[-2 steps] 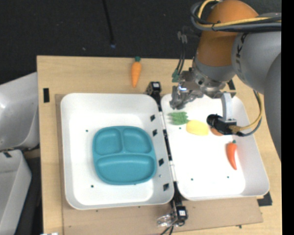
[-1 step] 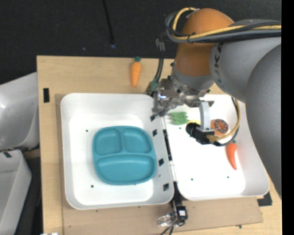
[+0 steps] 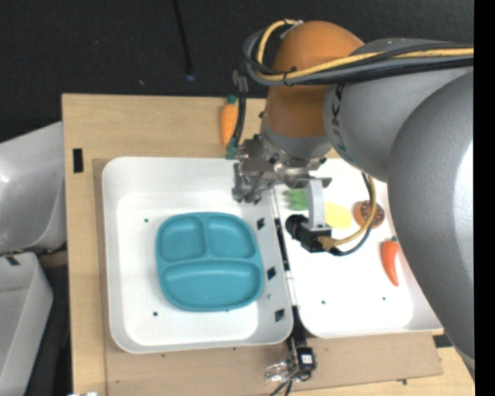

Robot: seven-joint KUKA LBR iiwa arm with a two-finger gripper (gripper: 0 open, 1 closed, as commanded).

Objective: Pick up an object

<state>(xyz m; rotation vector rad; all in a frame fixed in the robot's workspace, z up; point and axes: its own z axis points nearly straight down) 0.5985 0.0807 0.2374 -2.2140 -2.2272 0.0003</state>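
My gripper hangs over the far right corner of the left bin, close to the divide between the two bins. A blue divided plate lies in the middle of the left bin, a little in front and to the left of the gripper. In the right bin lie a green piece, a yellow piece, a brown round item and an orange-red carrot-like item. The arm hides part of that bin's far side.
An orange carrot lies on the wooden bench just beyond the bins' far edge. A black cable loop from the wrist hangs over the right bin. White equipment stands at the left of the bench.
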